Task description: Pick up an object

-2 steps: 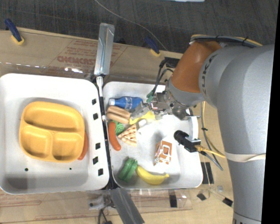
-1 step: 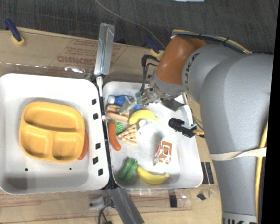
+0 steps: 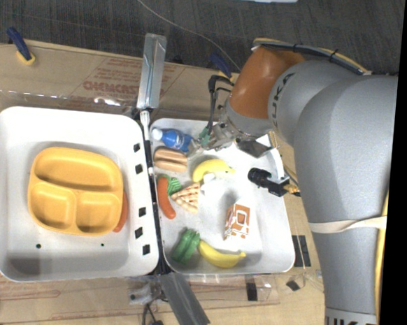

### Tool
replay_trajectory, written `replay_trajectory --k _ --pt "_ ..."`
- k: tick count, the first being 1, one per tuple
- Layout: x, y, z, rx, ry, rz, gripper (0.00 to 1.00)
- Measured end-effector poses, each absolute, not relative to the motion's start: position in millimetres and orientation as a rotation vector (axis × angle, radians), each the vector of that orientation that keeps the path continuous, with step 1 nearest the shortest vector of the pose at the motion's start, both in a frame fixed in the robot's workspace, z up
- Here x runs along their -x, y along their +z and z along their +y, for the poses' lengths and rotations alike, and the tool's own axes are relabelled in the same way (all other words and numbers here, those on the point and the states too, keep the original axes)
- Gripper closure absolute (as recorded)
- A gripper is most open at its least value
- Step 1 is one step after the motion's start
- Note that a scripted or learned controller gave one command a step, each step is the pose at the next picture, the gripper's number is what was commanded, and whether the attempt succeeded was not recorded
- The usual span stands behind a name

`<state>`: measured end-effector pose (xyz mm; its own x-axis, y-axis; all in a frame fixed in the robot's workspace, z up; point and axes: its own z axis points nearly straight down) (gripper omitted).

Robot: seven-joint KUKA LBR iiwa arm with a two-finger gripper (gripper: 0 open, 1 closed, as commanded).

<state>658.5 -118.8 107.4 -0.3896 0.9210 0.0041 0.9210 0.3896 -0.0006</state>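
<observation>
Pincer (image 3: 212,136) low at upper centre of the right bin (image 3: 273,251), just beside the blue bottle (image 3: 174,140) and hot dog (image 3: 171,160); grip state probably hidden, cannot tell. Risk: crowded toys, fingers may glance off the bottle.

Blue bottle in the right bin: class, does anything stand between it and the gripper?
Nothing visible does. The gripper hangs just right of the blue bottle, at the right bin's far end. The hot dog and banana lie nearer the camera.
</observation>
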Motion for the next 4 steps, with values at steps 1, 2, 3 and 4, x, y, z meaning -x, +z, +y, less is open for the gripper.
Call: replay_trajectory --k 1,2,3,4 --pt "-658.7 107.7 -119.2 1.735 -0.002 -2.616 0.00" --pt "-658.6 96.5 -110.0 2.234 -0.003 -2.212 0.00" --pt "-657.2 105.9 -109.2 2.223 0.004 -2.212 1.00" --pt "-657.0 105.4 -109.0 2.222 0.005 -2.212 0.00"
